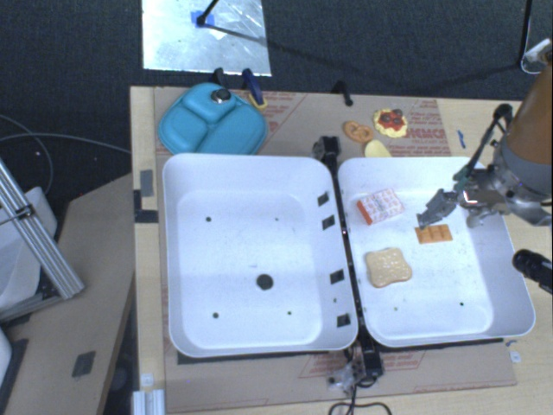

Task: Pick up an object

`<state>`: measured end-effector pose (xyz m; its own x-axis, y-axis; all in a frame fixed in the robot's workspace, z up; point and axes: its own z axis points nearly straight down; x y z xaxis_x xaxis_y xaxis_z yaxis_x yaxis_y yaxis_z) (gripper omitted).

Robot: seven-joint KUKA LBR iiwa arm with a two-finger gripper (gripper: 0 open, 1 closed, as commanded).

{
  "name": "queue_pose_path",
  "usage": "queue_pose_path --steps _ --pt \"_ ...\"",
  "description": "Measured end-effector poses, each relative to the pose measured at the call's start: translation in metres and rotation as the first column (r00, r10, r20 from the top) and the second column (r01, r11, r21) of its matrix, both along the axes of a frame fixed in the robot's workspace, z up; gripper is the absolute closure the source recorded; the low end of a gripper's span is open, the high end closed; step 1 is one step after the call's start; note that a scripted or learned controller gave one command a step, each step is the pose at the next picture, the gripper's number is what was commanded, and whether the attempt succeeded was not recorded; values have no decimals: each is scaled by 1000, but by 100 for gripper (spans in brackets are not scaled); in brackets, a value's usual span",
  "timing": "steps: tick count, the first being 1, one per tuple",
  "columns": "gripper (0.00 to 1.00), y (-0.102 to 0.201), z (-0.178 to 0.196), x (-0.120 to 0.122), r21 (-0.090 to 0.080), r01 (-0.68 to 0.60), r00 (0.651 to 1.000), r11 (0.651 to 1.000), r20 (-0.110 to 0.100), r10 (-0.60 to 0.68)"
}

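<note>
End effector [435, 207] overlaps the orange cracker's [435, 234] upper edge; contact unclear.

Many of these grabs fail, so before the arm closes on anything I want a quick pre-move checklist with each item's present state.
1. Gripper is over the right bin: ok.
2. A target lies close: the orange block sits just below the gripper: ok.
3. Block has room around it, apart from the red-and-white packet and the toast slice: ok.
4. Jaws open wide enough to straddle the block: cannot tell.
5. Jaws centred over the block rather than beside it: cannot tell.
6. Nothing already held: cannot tell.
</note>
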<state>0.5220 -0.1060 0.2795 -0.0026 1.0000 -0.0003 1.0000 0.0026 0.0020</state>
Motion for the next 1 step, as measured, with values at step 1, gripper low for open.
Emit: queue_pose_path --steps 1 --pt "100 0 11 1 -1 -2 1000 1000 4 2"
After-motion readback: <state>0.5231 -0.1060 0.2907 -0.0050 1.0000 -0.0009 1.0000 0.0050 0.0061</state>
